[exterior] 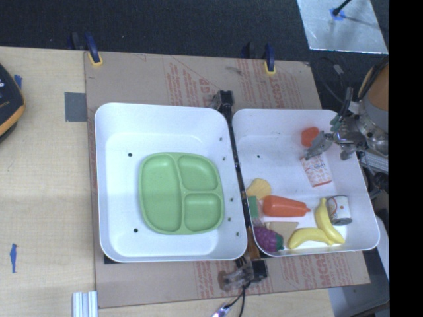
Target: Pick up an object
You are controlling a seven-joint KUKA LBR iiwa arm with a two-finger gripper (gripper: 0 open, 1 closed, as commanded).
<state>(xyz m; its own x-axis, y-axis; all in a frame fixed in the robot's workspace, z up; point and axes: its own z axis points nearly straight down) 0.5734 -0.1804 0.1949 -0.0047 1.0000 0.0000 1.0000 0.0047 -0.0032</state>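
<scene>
My gripper [330,150] hovers over the upper right part of the right bin [277,127], reaching in from the right. Its fingers stand apart, open, with nothing visible between them. A small red-orange piece [309,136] lies just left of the gripper. A white card with red print [318,171] lies right below the left fingertip [314,151]. Further down the bin lie an orange carrot [285,207], a yellow banana [318,234], a small silver can [340,210], a yellow lump [259,188] and purple grapes [268,238].
The left bin [112,177] holds a green divided plate [180,192]. A black clip [225,100] sits at the top of the seam between the bins. A yellow-and-black device [8,101] lies at the bench's far left edge.
</scene>
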